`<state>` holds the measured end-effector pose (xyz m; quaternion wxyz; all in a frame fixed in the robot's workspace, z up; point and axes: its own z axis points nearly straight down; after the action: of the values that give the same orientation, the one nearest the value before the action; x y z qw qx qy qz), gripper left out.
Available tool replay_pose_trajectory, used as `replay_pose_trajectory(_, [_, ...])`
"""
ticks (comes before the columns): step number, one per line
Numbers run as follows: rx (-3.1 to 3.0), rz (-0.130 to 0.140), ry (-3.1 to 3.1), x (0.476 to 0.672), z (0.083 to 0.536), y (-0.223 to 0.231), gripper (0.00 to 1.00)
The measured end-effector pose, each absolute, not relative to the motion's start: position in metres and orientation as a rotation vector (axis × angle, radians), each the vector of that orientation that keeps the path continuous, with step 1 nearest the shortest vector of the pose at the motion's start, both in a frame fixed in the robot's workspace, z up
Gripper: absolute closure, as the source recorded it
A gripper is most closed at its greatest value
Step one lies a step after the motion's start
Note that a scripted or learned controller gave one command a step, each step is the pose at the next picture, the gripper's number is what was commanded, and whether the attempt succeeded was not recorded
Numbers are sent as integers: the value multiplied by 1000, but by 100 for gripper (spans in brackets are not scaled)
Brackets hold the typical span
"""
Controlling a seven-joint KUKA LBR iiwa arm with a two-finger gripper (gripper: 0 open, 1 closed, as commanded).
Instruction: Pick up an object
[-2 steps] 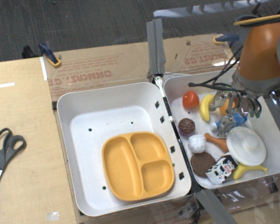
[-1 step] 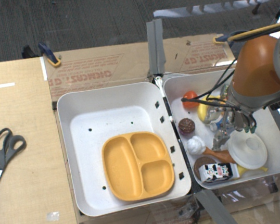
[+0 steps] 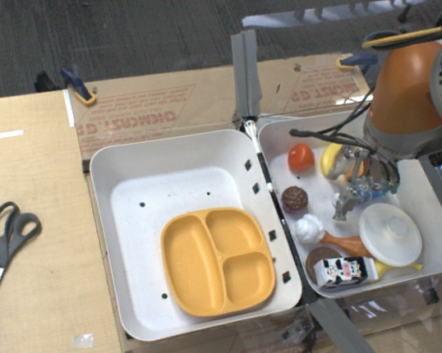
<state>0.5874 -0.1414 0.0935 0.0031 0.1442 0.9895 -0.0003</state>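
Scissors point(image 3: 6, 239): lying on the counter point(image 3: 53, 323), far left, well apart from the bins.
Left bin point(image 3: 123, 187): white, with one thing inside.
Yellow plate point(image 3: 217, 259): in the left bin, toward the near side. It has three parts.
Right bin point(image 3: 437, 204): white, just beside the left bin, with many small things.
Red ball point(image 3: 300, 157): near the far end of the right bin.
Brown ball point(image 3: 294, 198): just in front of the red ball.
White ball point(image 3: 307, 228): just in front of the brown ball.
Black and white box point(image 3: 340, 271): at the near edge of the right bin.
Yellow fruit point(image 3: 331, 161): beside the red ball, right next to the hand.
White lid point(image 3: 390, 234): round, in the right bin, just in front of the hand.
Hand point(image 3: 355, 192): low over the right bin, between the yellow fruit and the white lid. I cannot tell if it is wide or narrow, or if it holds a thing.
Arm point(image 3: 411, 87): grey and orange, coming in from the right.
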Motion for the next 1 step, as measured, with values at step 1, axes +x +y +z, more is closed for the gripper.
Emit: replay_pose_trajectory(1, [721,-1,3057,645,93,-122,0])
